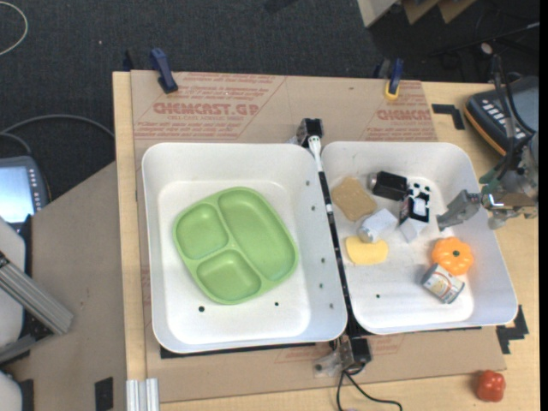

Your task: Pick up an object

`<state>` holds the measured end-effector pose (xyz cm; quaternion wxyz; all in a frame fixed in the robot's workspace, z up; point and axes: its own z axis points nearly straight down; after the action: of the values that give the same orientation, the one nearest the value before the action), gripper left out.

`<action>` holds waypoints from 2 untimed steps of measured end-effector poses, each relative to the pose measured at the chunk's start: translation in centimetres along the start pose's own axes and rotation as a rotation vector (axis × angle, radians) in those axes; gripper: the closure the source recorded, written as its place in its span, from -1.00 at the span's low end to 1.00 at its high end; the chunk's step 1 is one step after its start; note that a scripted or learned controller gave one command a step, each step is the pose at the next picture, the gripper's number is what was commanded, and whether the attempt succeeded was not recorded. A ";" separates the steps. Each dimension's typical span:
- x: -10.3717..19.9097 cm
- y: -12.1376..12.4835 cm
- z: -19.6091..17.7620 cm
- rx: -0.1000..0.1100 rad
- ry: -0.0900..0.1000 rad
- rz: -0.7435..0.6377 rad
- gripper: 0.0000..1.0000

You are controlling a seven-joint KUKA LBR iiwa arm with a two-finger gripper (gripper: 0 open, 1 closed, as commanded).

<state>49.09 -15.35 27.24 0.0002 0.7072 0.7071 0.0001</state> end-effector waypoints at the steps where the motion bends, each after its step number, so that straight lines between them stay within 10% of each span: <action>1: -4.3 -1.5 10.9 0.012 0.002 0.005 -1.00; 2: -4.4 -1.1 18.7 -0.007 -0.009 0.005 -1.00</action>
<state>48.03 -19.73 8.53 0.0058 0.7089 0.7053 -0.0009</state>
